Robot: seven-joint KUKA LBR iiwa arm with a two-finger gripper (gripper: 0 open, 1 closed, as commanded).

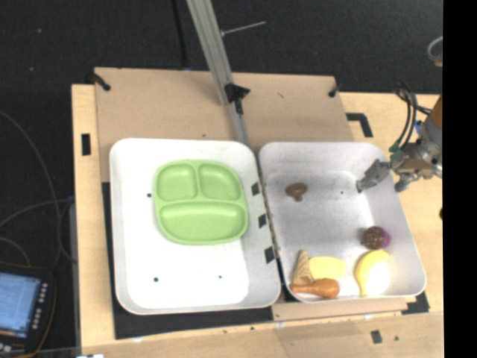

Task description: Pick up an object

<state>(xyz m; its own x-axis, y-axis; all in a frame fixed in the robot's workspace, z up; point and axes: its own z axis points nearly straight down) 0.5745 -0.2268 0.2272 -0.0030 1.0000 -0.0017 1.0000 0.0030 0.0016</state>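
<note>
The right bin [328, 155] holds several small items. A brown mushroom-like piece [296, 191] lies near its upper left. A dark purple lump [376, 237] sits by the right wall. Along the front are a yellow rounded fruit [374, 271], a pale yellow wedge [329, 266], a tan cone [302, 264] and an orange-brown piece [323, 289]. My gripper [387, 180] hangs over the bin's upper right corner, open, with nothing between its fingers. It is well right of the brown piece and above the purple lump.
In the left bin [134, 274] lies a green divided plate [201, 202]. A metal pole [216, 58] slants up from between the bins at the back. Bare bin floor lies in the middle of the right bin.
</note>
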